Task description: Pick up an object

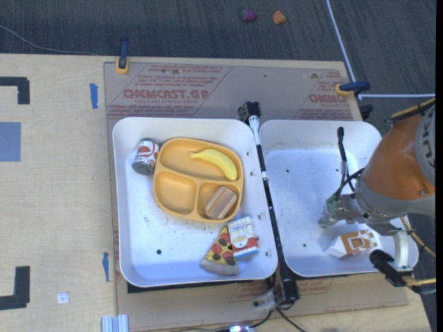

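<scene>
In the right bin (304, 185), a small white and orange carton (357, 243) lies on its side near the front right corner. My gripper (337, 215) hangs low over the bin floor, just up and to the left of the carton and very close to it. The grey arm with its orange band (398, 164) covers the bin's right side. Nothing is visibly held.
The left bin (131, 206) holds a yellow divided plate (173, 189) with a banana (216, 161) and a bread roll (220, 202). Beside the plate are a soda can (145, 156), a pizza slice (220, 252) and a small carton (242, 234). A black cable (342, 154) rises above the gripper.
</scene>
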`<state>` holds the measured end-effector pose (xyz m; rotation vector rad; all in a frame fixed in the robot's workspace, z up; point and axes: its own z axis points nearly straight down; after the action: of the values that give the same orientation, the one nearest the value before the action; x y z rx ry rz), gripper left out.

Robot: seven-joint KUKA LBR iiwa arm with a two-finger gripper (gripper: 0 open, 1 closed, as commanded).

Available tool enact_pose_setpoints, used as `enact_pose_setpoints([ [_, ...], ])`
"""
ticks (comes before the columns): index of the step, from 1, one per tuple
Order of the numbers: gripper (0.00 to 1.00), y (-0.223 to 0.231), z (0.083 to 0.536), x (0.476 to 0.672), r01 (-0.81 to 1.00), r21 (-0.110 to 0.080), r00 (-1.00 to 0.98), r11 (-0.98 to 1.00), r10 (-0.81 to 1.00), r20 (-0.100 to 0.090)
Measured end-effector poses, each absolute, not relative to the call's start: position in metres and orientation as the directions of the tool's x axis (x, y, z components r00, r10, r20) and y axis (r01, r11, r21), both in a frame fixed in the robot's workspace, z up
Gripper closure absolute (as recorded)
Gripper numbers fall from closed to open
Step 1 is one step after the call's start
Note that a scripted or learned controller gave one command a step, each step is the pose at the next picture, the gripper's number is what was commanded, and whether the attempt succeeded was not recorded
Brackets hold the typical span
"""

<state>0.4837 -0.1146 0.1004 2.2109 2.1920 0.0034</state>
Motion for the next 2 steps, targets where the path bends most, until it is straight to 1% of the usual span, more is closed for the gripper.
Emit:
enact_pose_setpoints([
  [1,0.0,-0.115,0.1,0.484,1.0,0.021,0.009,-0.008,1.0,-0.018],
  [2,0.0,-0.098,0.089,0.482,1.0,0.011,0.005,-0.005,1.0,-0.009],
])
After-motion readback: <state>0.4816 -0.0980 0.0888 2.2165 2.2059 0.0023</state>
